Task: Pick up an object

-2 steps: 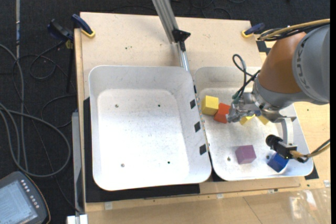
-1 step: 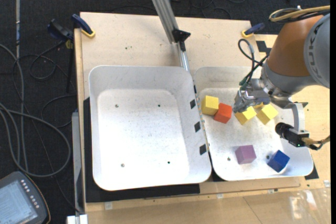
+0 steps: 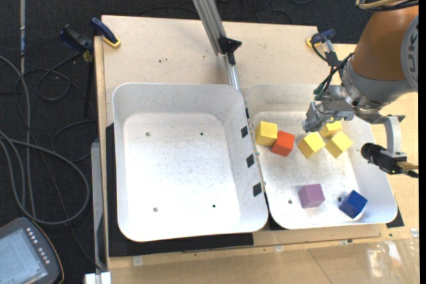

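Bench (image 3: 173, 50): one pale board on dark carpet, bearing two shallow white bins side by side. Blue-and-yellow clamps sit at its far corners, and a slanted metal strut (image 3: 203, 0) crosses its far edge and ends near the seam between the bins.

Left bin (image 3: 126, 143): one, the larger in view, with rounded corners and a speckled floor.

Right bin (image 3: 279, 213): one, touching the left bin along the middle seam. It holds all the blocks.

Arm (image 3: 389, 36): one, grey with an orange band above the wrist, entering from the right and bent down over the far right part of the right bin. The wrist points down and to the left, with cables trailing behind it.

Gripper (image 3: 318, 118): one, low over the block cluster, just above the yellow blocks in the middle of the right bin. Whether its fingers are apart or closed cannot be told at this angle, and no block can be made out between them.

Blocks, seven counted:
- Yellow, four: one yellow block (image 3: 267, 132) near the seam; one (image 3: 311, 144) directly below the gripper; one (image 3: 338, 143) just right of that; one (image 3: 331, 128) partly hidden behind the gripper.
- Orange block (image 3: 284, 143): one, touching the leftmost yellow block on its right side.
- Purple block (image 3: 311, 195): one, near the front of the bin, apart from the cluster.
- Blue block (image 3: 353, 203): one, at the front right corner, near the purple block.
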Robot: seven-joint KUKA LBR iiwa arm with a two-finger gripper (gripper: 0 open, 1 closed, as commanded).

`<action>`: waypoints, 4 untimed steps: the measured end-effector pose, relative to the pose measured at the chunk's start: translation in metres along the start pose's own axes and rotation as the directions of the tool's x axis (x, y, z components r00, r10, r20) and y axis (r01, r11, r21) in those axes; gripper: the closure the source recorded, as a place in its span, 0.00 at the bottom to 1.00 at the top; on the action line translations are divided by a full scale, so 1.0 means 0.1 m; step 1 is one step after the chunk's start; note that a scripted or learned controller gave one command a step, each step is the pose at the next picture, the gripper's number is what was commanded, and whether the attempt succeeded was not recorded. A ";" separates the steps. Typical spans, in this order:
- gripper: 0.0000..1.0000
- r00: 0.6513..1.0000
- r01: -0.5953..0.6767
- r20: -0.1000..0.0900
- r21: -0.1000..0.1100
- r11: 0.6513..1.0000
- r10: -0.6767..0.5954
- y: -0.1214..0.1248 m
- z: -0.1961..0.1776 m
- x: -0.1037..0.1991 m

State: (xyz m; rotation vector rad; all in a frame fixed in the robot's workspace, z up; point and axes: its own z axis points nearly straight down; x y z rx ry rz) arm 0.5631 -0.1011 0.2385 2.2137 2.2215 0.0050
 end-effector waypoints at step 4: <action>1.00 1.000 0.004 -0.003 0.004 1.000 -0.004 0.27 -0.04 1.54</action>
